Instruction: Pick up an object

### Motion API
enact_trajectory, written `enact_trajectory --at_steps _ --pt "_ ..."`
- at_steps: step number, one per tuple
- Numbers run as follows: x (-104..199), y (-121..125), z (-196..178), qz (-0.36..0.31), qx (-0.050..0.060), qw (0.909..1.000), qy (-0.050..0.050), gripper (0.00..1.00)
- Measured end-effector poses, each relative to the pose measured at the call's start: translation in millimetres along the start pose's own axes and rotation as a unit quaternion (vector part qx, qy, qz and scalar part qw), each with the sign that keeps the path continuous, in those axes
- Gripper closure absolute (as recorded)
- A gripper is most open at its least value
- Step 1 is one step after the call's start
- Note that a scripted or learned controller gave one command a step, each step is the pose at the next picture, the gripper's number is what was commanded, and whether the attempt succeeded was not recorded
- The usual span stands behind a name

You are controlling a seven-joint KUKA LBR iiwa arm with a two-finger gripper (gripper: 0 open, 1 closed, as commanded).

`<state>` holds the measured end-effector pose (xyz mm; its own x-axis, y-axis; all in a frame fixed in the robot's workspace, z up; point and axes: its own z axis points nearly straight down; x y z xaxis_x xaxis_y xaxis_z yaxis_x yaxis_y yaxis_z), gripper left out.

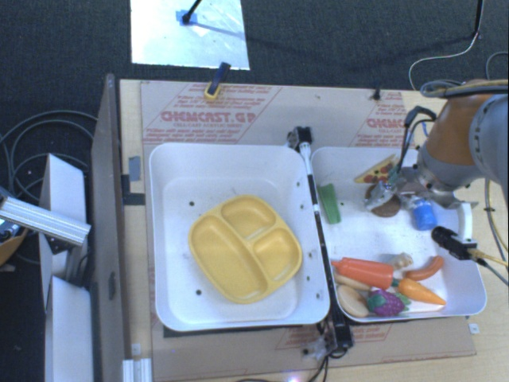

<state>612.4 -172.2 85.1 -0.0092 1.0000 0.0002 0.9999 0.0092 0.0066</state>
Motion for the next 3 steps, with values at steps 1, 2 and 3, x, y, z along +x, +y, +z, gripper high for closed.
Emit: enact_trajectory --at_steps 1,2,3 --pt "17 56 1 0.003 0.01 0.9999 0.0 0.0" --pt "-8 54 2 0.005 0.011 0.9999 0.004 0.0" --pt "2 32 1 0.004 0.003 1.0 0.0 0.0"
